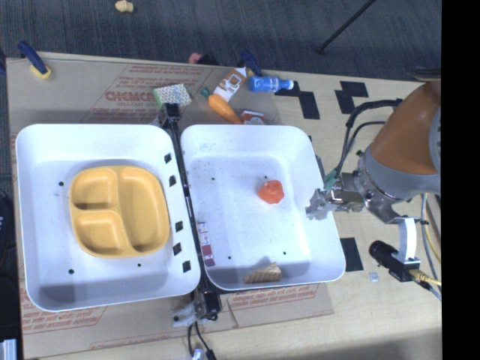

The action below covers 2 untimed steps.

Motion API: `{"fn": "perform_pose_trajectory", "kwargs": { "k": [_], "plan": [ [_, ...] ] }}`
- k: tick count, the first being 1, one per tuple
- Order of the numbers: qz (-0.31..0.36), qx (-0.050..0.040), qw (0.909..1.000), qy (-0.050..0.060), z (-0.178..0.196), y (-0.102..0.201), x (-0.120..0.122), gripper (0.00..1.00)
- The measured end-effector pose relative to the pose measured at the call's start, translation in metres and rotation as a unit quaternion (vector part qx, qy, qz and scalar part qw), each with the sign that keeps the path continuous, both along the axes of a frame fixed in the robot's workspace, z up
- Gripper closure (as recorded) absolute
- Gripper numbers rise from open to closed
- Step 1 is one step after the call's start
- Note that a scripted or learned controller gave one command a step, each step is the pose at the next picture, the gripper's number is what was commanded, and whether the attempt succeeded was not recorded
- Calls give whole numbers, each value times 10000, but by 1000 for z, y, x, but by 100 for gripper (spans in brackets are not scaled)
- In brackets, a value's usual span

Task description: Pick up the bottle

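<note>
A small blue bottle (268, 85) lies on its side on the bench, behind the right bin's far edge. A white bottle with an orange label (230, 85) lies just left of it. My gripper (321, 203) hangs over the right rim of the right bin (322, 238), well in front of both bottles. Nothing shows in its grasp. The grey arm with its orange band (409, 137) reaches in from the right.
The right bin holds a red-orange round item (271, 192) and a tan piece (262, 274) at its near wall. The left bin (30, 156) holds a yellow divided plate (120, 210). An orange carrot-like item (223, 109) and a green sponge (172, 94) lie behind the bins.
</note>
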<state>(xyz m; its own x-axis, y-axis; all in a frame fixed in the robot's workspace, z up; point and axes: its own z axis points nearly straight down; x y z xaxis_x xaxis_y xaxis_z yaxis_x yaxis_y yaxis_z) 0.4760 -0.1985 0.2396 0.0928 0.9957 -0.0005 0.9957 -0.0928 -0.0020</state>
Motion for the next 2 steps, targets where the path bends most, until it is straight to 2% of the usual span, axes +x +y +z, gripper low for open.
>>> {"fn": "perform_pose_trajectory", "kwargs": {
  "k": [1,2],
  "plan": [
    [-1598,0,9872,2,-8,-6,0,100],
    [-3457,11,9383,21,-34,17,0,100]
  ]
}}
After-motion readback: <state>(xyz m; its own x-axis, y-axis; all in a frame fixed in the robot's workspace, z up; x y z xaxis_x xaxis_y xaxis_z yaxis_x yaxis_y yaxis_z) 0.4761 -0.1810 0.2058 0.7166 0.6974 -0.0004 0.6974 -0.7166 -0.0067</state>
